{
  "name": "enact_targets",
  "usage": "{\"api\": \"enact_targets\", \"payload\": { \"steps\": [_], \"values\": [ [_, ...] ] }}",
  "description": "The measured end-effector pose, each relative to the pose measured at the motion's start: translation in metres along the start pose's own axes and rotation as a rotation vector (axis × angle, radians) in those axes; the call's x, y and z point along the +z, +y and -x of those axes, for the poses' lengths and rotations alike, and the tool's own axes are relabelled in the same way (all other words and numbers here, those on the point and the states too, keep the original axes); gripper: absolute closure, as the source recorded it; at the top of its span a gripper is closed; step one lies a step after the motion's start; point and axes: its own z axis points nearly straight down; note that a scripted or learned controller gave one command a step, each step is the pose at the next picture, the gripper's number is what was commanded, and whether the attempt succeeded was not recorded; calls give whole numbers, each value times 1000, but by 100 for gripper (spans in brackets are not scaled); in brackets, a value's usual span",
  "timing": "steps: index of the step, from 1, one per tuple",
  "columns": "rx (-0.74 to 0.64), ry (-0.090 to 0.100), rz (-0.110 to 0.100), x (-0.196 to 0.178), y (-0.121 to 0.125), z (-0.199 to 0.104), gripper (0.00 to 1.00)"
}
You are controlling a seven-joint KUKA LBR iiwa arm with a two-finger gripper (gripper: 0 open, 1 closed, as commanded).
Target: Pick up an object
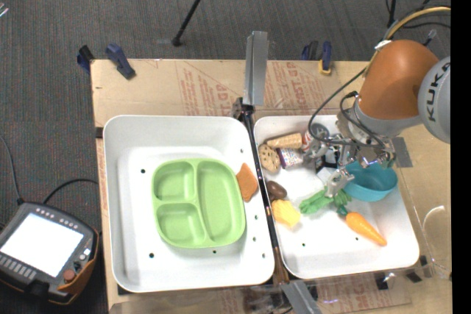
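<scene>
Carrot (365, 229) lies near-right of your gripper (340, 167); finger state unclear; arm reaches in from right.

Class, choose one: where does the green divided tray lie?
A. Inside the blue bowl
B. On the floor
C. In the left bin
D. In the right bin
C: the green divided tray lies flat inside the left bin, apart from the toys in the right bin.

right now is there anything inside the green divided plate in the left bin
All three compartments of the green divided plate show bare green plastic. An orange wedge-shaped piece sits beside its right edge, on the floor of the left bin. Whatever lies beneath the plate is covered.
</scene>
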Motion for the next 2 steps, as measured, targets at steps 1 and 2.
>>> {"api": "enact_targets", "payload": {
  "steps": [1,2],
  "values": [
    [-73,-20,-32,2,-16,-38,0],
    [-167,-20,-37,4,-15,-105,0]
  ]
}}
